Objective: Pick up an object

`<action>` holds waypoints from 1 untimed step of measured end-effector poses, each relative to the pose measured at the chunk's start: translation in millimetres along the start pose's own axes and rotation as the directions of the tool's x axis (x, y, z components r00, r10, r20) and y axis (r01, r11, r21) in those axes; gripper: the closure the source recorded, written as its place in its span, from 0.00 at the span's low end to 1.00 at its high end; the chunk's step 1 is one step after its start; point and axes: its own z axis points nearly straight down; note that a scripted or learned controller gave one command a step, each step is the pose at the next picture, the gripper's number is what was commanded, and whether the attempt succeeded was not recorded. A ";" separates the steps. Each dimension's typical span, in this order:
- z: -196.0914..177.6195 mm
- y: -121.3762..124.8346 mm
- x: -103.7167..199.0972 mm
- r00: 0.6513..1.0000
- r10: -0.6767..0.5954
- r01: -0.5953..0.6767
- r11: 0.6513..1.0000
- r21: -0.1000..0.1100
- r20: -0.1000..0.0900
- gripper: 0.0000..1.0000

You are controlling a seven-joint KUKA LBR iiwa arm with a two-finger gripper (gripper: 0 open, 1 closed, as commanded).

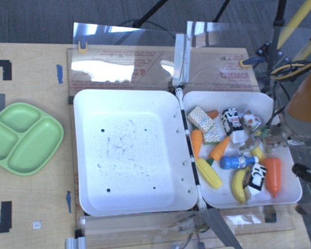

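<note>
The right bin [287, 193] holds several toys. Among them are a patterned box [201, 117], two orange carrots [196, 141] [219, 148], a corn cob [209, 173], a blue bottle [237, 162], a banana [238, 185], a black-and-white block [256, 178], an orange-red bottle [272, 175] and a cow figure [229, 119]. The arm comes in from the right, its orange band [306, 102] above the bin's right wall. My gripper [252, 139] hangs low over the toys in the middle of the right bin, just above the blue bottle. Nothing visible is lifted.
The left bin [129, 100] stands beside the right one, a ridge between them. A green divided plate [23, 138] lies on the wooden bench at far left. Clear panels [124, 56] rise behind both bins. Cables and a stand crowd the right edge.
</note>
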 end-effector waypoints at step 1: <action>-6.4 -0.3 -3.0 1.000 0.003 -0.003 1.000 0.003 0.004 1.00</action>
